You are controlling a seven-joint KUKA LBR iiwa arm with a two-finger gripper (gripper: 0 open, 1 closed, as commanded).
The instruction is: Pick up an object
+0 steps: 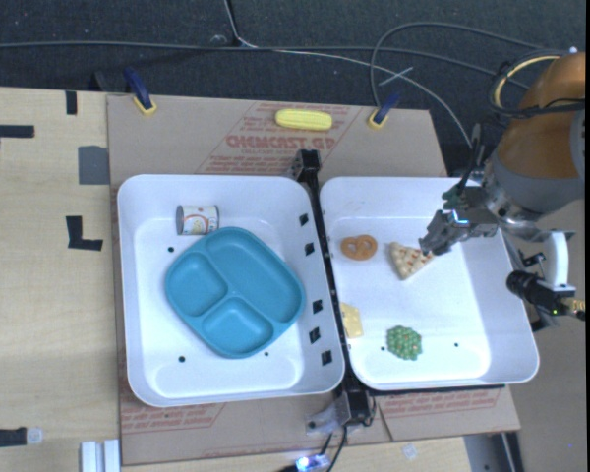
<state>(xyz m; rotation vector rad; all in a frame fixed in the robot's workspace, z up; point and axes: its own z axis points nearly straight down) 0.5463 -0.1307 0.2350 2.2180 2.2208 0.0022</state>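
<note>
Right bin [472, 357], near end: green bumpy ball [404, 342]; yellow piece [351, 319] against left wall. Mid bin: brown ring-shaped piece [358, 248]; tan wedge [408, 260] just beside it. Jaws [439, 240] at wedge's right edge; spread or pressed together: cannot tell. Left bin [138, 362]: blue divided tray [234, 290]; small can [197, 219] on its side behind tray. Far desk: yellow item [303, 119] on cardboard sheet [177, 136].

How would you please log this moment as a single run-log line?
stage: reaching | gripper: over right bin, at pizza slice | pretzel: left of slice | left bin: blue tray, can
</note>
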